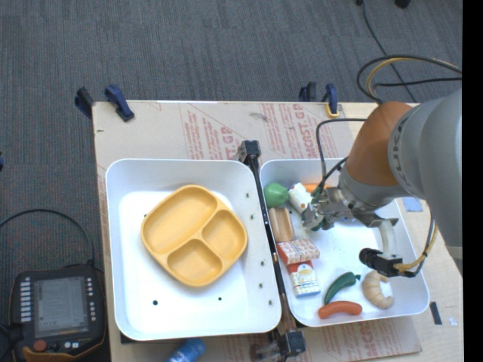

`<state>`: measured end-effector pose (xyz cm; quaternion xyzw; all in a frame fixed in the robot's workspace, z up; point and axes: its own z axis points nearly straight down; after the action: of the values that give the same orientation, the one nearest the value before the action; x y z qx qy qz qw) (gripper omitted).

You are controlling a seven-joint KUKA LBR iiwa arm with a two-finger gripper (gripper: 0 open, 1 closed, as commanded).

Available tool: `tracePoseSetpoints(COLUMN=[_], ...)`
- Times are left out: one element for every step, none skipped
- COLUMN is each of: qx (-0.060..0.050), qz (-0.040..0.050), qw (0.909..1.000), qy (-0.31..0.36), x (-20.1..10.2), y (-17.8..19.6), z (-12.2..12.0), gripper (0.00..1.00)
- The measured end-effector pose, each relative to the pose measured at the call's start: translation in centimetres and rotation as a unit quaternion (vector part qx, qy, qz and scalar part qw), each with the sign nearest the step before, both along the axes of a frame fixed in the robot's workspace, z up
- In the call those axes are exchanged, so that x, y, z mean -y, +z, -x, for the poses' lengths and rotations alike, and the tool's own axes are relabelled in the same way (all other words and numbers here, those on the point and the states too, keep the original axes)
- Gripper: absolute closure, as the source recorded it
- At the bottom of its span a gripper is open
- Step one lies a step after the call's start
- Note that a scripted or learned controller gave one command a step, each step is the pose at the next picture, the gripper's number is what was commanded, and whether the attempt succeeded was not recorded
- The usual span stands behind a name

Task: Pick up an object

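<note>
My gripper (317, 214) hangs low over the upper left part of the right bin (411, 236). Just to its left lie a white item (299, 196), a green round fruit (276, 194) and a hot dog bun (281, 223). A bit of something orange (312, 189) peeks out beside the white item. Below the gripper lie a red and white box (298, 250) and a small carton (303, 278). Along the front of the bin rest a green pepper (341, 284), a red sausage (339, 309) and a pale croissant-like piece (377, 289).
The left bin (121, 202) holds a yellow divided plate (194, 234). Blue clamps (118, 100) grip the board's far edge. A teach pendant (53, 308) lies on the floor at the lower left. A blue bottle (185, 349) lies at the bench's front edge.
</note>
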<state>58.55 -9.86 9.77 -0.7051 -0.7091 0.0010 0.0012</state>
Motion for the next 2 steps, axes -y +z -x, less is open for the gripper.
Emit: tracePoseSetpoints(qx=[0.001, 0.000], qz=[-0.0004, -0.0004], qw=[1.0000, 1.0000], qy=[-0.001, -0.003], x=[-5.2, -3.7], y=[9.0, 9.0], z=[4.3, 8.4], gripper=[1.00, 1.00])
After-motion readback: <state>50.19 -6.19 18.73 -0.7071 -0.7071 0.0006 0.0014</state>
